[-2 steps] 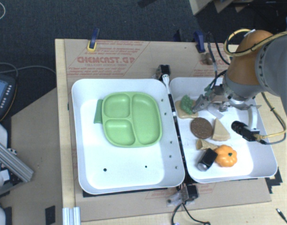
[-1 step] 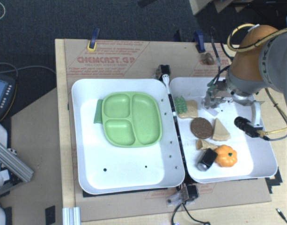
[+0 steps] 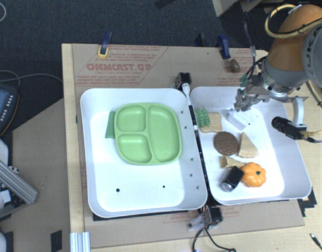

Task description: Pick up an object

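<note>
My gripper (image 3: pixel 242 103) hangs over the far part of the right bin (image 3: pixel 292 180), at the end of the grey arm with its orange band (image 3: pixel 297 33). Just in front of it lies a small white block (image 3: pixel 238 121). Nearer the camera sit a brown round cookie (image 3: pixel 226 143), a pale wedge (image 3: pixel 248 147), an orange pumpkin (image 3: pixel 253 175) and a black object (image 3: pixel 232 178). A green studded piece (image 3: pixel 203 118) rests beside a tan slice (image 3: pixel 215 122) at the bin's left side. Nothing is visibly held.
The left bin (image 3: pixel 97 182) holds a green divided plate (image 3: pixel 147 133). A black clip (image 3: pixel 184 80) sits where the two bins meet at the back. A black handle-like part (image 3: pixel 287 127) of the arm juts over the right bin's right side.
</note>
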Available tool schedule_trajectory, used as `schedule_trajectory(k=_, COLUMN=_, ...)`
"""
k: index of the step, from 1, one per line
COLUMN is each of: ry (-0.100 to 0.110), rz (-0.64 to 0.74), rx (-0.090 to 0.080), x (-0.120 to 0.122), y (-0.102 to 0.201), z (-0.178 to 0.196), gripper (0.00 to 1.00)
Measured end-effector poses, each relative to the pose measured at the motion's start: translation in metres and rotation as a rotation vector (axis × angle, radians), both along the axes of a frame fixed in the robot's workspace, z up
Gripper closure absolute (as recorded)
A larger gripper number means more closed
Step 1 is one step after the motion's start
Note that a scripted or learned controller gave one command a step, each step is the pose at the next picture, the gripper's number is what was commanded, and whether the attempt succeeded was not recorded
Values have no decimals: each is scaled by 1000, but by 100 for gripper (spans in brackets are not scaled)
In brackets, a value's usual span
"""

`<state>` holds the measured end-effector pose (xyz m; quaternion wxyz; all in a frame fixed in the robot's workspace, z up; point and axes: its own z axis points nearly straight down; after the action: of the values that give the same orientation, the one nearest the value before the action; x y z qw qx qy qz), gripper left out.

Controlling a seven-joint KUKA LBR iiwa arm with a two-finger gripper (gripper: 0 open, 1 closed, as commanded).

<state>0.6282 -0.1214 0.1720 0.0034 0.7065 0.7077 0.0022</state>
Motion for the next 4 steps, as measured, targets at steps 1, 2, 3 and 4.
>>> schedule_trajectory(k=1, ry=-1, rz=-1, rx=-1, x=2, y=0, z=55, gripper=100)
schedule_trajectory(k=2, ry=11, rz=2, rx=4, x=-22, y=44, z=61, gripper=100)
schedule_trajectory(k=3, ry=12, rz=3, rx=4, x=-35, y=94, z=44, gripper=100)
schedule_trajectory(k=4, ry=5, rz=0, rx=2, x=-39, y=101, z=63, gripper=100)
